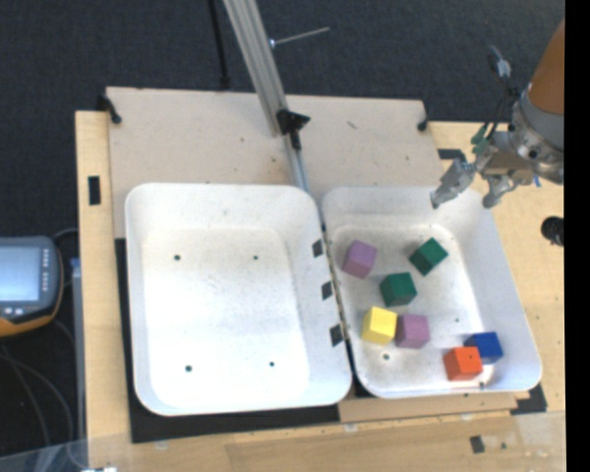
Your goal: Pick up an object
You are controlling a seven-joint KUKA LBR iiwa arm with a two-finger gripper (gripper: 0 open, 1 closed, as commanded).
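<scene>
Camera view: hand (469, 187) hovers above right bin's (516, 298) far rim, fingers seemingly spread, gripping nothing. Seven cubes lie loose inside; nearest, dark green cube (430, 256), sits apart, reachable.

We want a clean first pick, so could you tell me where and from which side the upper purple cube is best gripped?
Probably from straight above, fingers closing on two opposite side faces of the upper purple cube. It sits alone, apart from the bin wall and the green cubes, so its sides are free. The gripper hangs above the bin's far corner.
</scene>
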